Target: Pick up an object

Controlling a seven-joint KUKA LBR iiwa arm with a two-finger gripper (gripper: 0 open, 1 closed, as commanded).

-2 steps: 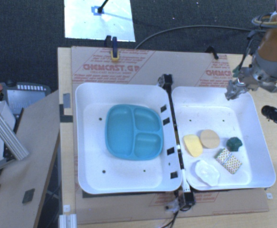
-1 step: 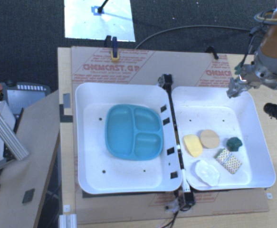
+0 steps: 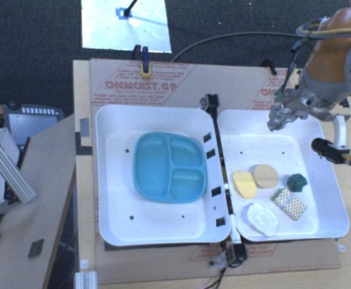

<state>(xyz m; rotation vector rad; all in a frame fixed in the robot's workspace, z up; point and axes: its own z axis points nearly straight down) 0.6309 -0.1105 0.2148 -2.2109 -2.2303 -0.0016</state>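
The right bin (image 3: 319, 221) holds a cluster of small objects: a yellow block (image 3: 244, 184), a tan round disc (image 3: 265, 176), a dark green lump (image 3: 296, 182), a patterned packet (image 3: 290, 204) and a white crumpled piece (image 3: 262, 218). My gripper (image 3: 276, 120) hangs over the far edge of the right bin, well above and behind these objects. Nothing shows between its fingertips.
The left bin (image 3: 112, 221) holds a blue divided plate (image 3: 168, 166). A black clip strip (image 3: 218, 167) runs between the two bins. A black cable fitting (image 3: 327, 150) sticks out over the right bin's right wall. Cardboard (image 3: 163, 83) lies under both bins.
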